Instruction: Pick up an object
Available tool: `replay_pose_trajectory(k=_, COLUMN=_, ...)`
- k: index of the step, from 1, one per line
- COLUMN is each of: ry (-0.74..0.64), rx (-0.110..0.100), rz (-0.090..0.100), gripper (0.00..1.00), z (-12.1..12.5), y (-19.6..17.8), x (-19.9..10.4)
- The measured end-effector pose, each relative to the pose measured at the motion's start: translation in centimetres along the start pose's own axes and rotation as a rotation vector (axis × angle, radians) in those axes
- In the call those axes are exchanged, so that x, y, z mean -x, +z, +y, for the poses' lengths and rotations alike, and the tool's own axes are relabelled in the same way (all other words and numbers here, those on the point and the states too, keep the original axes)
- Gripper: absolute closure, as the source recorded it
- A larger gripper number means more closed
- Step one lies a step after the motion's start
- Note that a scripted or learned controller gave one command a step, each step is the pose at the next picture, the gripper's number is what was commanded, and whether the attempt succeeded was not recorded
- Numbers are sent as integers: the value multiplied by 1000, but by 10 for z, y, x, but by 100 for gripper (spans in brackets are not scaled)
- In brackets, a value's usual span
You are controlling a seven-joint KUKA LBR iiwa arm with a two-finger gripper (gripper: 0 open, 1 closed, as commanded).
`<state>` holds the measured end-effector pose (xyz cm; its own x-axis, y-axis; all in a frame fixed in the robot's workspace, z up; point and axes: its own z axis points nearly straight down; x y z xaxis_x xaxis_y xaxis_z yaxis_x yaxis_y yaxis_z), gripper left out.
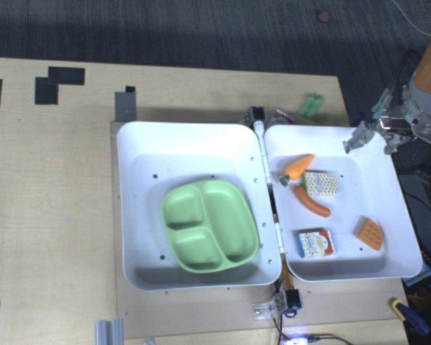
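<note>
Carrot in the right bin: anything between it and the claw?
Nothing visible. The claw sits over the right bin's upper right corner, with bare white floor between it and the carrot. The patterned packet and the sausage lie below the carrot, off that line.

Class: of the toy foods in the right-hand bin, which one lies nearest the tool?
The carrot: it lies at the top of the group, closest to the tool above the bin's upper right rim. The sausage, both cartons and the cracker lie lower.
</note>
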<state>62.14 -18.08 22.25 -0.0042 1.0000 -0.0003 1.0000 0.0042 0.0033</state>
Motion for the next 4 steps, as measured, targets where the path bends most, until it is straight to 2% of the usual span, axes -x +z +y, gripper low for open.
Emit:
replay_pose_trajectory(k=1, ry=1, rx=9, rz=-3, gripper=0, z=-6, y=124, x=-24)
replay_pose_trajectory(k=2, ry=-2, rx=15, rz=-2, gripper=100, z=-4, y=112, x=-26)
replay_pose_trajectory(k=3, ry=-2, rx=14, rz=-2, gripper=0, z=-4, y=112, x=-26)
replay_pose_trajectory(k=4, ry=-2, rx=2, rz=1, gripper=0, z=11, y=137, x=-64)
